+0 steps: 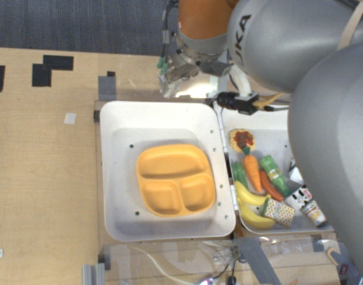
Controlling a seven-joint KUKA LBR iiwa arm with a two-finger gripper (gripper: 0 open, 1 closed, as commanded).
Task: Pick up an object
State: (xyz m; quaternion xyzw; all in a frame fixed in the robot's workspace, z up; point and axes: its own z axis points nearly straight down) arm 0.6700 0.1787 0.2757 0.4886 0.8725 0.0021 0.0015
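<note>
**A:** Where were the jaws when you looked?

**B:** You saw them up at the top, just past the far edge of the left bin. They hung under the orange band of the big grey arm. You could not tell if they were open or closed. Nothing showed between them.

**A:** What was in the left bin?

**B:** You had a yellow tray there, lying flat in the middle. It had three parts: one long part at the back and two small ones at the front.

**A:** And the right bin?

**B:** That was where your things to pick lay, all close together. A small pizza slice sat at the back. An orange carrot lay beside a green bottle. A yellow banana curved along the front, touching a checked packet. A small bottle lay at the right, partly under the arm.

**A:** Were the jaws near those things?

**B:** No. They were well apart from them, over the desk behind the bins.
</note>
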